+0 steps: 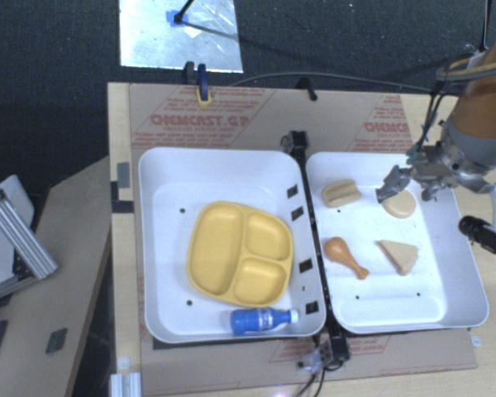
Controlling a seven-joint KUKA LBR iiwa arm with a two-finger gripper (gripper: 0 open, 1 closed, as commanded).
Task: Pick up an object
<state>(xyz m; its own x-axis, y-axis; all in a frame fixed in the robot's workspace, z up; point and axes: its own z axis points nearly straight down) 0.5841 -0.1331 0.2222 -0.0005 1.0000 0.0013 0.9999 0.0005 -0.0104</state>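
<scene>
Two white bins (149,246), one yellow divided plate (240,251), one blue bottle (260,320), four toy food pieces (341,193).

metal sheet (180,21) beyond bench (231,110); blue clamp (202,81).

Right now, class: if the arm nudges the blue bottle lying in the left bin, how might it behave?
The blue bottle lies on its side, so it would probably roll. It rests near the left bin front wall, which may stop it. Its smooth round body looks slippery to pinch.
</scene>
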